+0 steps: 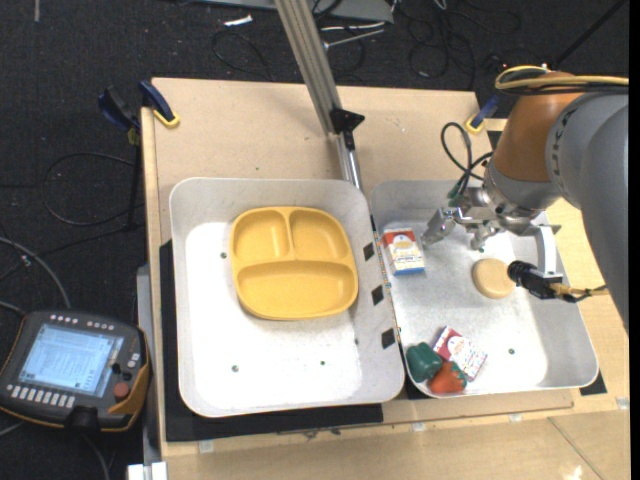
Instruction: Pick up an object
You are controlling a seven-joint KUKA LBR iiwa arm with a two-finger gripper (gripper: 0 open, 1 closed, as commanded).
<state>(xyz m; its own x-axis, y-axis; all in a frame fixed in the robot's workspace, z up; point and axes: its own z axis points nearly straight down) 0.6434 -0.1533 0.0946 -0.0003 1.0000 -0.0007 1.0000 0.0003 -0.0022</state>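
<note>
- i see the arm (560, 138) reaching in from the right, its orange band above the wrist, hanging over the far part of the right bin (560, 363).
- the gripper (462, 226) sits low over that bin's far half, between the small carton and the bin's right wall; whether it is released or clenched i cannot tell from this angle, and i see nothing between its tips.
- a small white and orange carton (404, 251) lies near the right bin's left edge, just beside the gripper and apart from it.
- a round tan disc (491, 278) lies near the middle of the right bin, close under the wrist, with a black part of the tool just to its right.
- in the right bin's near left corner i see a green and red toy piece (432, 366) touching a small red and white packet (462, 353).
- the left bin (200, 368) carries a yellow divided plate (294, 262), sitting toward its far right part.
- a handheld control pad (70, 366) rests off the bench's near left corner.
</note>
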